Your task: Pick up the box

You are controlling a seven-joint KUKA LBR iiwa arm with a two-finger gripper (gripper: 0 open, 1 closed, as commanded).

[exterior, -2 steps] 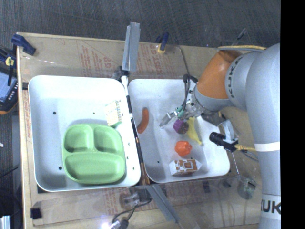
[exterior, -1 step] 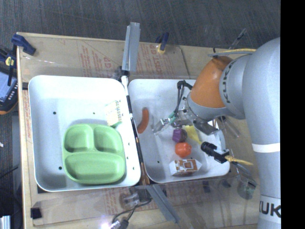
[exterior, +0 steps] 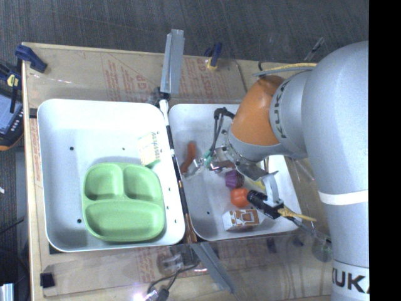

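Note:
A small brown and white box (exterior: 243, 219) lies in the right bin (exterior: 203, 229), close to its front wall. My gripper (exterior: 202, 165) hangs low over the left part of that bin, up and to the left of the box and clearly apart from it. It sits right beside a reddish-brown sausage-shaped item (exterior: 188, 156). Nothing shows between its jaws. A second small box, pale yellow (exterior: 149, 148), leans near the right wall of the left bin (exterior: 56, 168).
A green divided plate (exterior: 123, 200) fills the front of the left bin. A purple item (exterior: 233, 179) and an orange-red one (exterior: 239, 197) lie under the wrist, just above the brown box. The arm's grey and orange body covers the right bin's right side.

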